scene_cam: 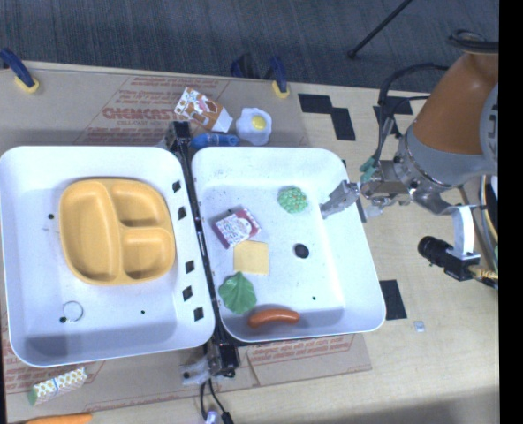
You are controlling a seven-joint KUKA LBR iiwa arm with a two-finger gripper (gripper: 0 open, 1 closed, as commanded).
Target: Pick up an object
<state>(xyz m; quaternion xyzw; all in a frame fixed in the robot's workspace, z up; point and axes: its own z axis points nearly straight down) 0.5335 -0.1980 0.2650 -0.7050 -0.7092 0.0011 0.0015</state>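
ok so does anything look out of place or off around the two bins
A few items lie outside the bins. A small printed carton, a blue piece and a fried egg toy sit on the cardboard behind the bins, and a wrapped packet lies near the front left corner. Inside the right bin, nothing looks spilled or damaged.

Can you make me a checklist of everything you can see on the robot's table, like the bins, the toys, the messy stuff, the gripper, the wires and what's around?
Surface: pale bench with printed cardboard under two white bins.
Job's things: right bin holds a green ball, red packet, yellow cheese slice, green leaf, sausage and a small dark disc.
Clutter: left bin holds a yellow divided tray; behind the bins lie a printed carton, blue item and fried egg toy.
Grippers: gripper over the right bin's right rim, holding nothing.
Cables: wires by the wrist.
Surroundings: dark carpet.
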